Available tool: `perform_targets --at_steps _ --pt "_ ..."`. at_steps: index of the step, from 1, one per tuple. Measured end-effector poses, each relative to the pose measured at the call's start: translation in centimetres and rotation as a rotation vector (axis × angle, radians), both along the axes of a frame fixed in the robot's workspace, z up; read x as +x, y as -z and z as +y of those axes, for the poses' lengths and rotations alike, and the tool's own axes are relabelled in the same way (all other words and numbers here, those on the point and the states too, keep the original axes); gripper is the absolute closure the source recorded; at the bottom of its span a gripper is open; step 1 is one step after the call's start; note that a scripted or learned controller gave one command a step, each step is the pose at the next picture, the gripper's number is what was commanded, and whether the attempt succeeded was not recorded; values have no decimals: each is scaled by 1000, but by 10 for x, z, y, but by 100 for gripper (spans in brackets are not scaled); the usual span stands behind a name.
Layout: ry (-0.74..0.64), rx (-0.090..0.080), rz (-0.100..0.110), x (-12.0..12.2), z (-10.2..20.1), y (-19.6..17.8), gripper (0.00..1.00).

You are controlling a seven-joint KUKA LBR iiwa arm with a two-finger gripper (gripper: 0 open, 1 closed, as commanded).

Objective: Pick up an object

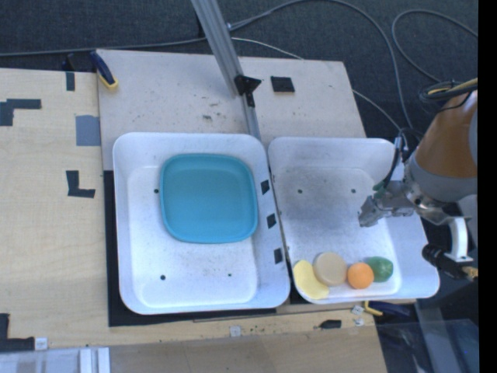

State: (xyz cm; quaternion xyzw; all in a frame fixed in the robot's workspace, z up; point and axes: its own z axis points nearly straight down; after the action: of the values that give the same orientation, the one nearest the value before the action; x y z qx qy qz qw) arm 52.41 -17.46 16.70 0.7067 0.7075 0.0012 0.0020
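The gripper hangs over the right bin's right side, its grip state impossible to tell, while the orange ball lies toward the near edge, between a tan disc and a green object.

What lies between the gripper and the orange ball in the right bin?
In the camera view, only bare, scuffed bin floor separates the gripper from the orange ball.
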Motion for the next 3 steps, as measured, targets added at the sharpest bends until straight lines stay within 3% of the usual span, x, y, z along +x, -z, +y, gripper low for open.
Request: perform_targets --at_steps 2,3 --pt "1 0 1 -15 -9 -98 100" --pt "-4 2 6 -3 46 -84 100"
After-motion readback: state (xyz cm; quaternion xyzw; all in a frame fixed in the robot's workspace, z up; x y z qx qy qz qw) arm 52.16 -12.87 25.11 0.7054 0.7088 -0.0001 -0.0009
